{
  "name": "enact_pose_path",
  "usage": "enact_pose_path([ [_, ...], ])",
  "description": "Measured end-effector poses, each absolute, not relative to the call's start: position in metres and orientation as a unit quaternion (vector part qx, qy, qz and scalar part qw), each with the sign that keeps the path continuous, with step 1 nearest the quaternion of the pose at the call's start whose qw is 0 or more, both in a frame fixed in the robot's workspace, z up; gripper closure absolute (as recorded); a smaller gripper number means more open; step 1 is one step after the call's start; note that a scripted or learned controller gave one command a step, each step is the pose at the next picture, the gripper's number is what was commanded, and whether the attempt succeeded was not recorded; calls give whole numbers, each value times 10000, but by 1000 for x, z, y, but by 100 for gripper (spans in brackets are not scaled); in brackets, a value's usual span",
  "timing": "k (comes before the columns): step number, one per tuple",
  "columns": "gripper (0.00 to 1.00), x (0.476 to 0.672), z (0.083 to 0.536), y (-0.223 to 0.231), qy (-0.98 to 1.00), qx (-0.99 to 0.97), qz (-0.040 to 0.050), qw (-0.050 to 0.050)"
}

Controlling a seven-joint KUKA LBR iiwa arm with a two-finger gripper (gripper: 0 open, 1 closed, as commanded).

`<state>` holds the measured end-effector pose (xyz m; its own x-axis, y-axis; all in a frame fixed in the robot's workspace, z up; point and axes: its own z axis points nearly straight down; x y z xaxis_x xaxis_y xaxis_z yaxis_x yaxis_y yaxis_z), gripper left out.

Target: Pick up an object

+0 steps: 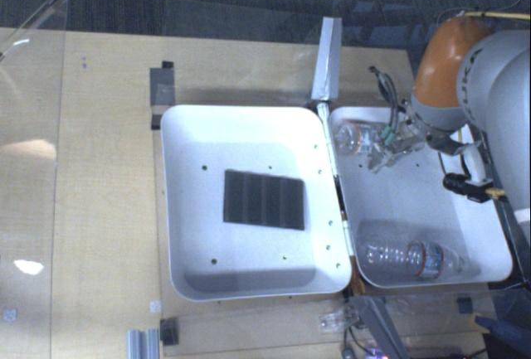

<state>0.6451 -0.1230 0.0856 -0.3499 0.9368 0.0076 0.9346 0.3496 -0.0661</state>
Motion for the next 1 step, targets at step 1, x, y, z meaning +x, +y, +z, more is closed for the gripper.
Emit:
enact_pose_path([
  [1,100,668,190,-75,-8191,-5737,26,-15],
])
